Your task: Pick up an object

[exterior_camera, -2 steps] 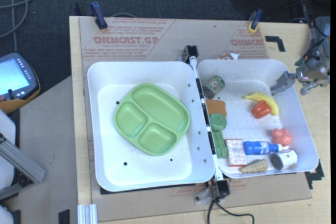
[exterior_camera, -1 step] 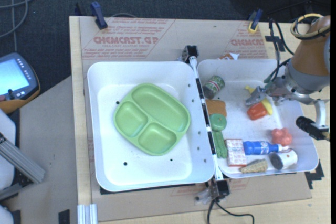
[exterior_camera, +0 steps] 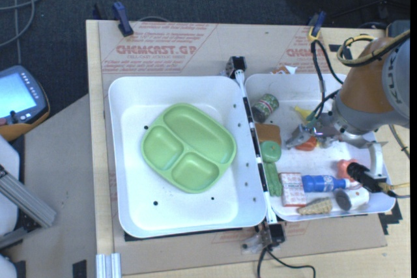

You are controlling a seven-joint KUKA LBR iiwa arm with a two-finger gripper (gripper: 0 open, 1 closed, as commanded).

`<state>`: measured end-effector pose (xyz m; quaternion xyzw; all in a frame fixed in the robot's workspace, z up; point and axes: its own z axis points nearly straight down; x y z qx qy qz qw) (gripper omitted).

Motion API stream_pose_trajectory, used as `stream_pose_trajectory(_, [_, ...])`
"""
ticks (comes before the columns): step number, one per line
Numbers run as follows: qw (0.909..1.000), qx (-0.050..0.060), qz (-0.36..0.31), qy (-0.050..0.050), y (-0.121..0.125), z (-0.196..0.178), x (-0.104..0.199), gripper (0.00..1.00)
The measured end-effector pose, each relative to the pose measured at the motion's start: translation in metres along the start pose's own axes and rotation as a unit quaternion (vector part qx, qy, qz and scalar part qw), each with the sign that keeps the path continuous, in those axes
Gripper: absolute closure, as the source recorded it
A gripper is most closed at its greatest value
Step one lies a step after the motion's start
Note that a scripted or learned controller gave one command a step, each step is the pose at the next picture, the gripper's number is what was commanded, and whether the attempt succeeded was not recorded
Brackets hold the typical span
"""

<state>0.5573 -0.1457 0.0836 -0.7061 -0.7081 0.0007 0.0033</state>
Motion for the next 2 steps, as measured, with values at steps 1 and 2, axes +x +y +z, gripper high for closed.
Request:
stream_pose_trajectory(1, [1.0000,-0.003,0.001,-0.002,0.002,-0.011,-0.003,1.00])
stream_pose_trajectory(2, [1.0000,-0.008,-0.003,-0.001,0.010,-0.107,0.069,1.00])
